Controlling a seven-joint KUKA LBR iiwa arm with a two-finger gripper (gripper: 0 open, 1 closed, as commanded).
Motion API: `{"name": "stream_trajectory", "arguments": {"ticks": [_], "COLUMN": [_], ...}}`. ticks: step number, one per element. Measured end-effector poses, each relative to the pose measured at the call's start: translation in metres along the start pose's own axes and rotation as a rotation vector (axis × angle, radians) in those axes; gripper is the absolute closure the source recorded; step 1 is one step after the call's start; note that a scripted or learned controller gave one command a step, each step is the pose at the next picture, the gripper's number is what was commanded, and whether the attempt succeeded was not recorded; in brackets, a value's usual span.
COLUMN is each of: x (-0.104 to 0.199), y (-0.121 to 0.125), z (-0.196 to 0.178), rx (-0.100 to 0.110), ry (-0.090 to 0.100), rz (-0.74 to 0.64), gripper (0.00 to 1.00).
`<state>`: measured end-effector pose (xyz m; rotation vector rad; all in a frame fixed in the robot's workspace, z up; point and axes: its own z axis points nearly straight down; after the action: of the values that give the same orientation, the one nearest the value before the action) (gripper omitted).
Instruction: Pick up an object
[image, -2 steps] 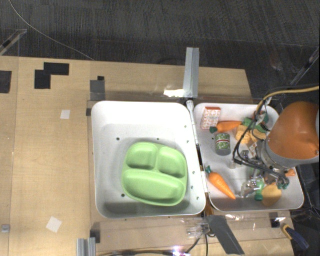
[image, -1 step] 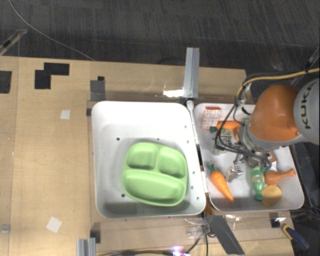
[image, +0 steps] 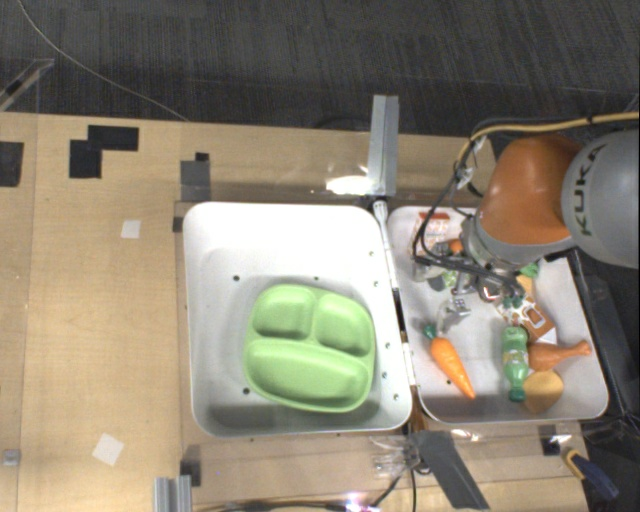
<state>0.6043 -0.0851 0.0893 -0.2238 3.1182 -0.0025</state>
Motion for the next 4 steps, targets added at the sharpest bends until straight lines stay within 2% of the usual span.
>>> {"name": "stream_trajectory", "arguments": {"ticks": [1, 2, 3, 4], "x": [0.044, 0.112, 0.106, 0.106], "y": [-0.011, -0.017, -0.017, -0.017], "z": [-0.002, -0.004, -0.017, -0.017], "rx": [0.000, 0.003, 0.008, 0.008], "ry": [0.001, -0.003, -0.023, -0.022], "rz": [0.041, 0.017, 0.012, 0.011], "gripper": [0.00, 0.00, 1.00, 0.00]}}
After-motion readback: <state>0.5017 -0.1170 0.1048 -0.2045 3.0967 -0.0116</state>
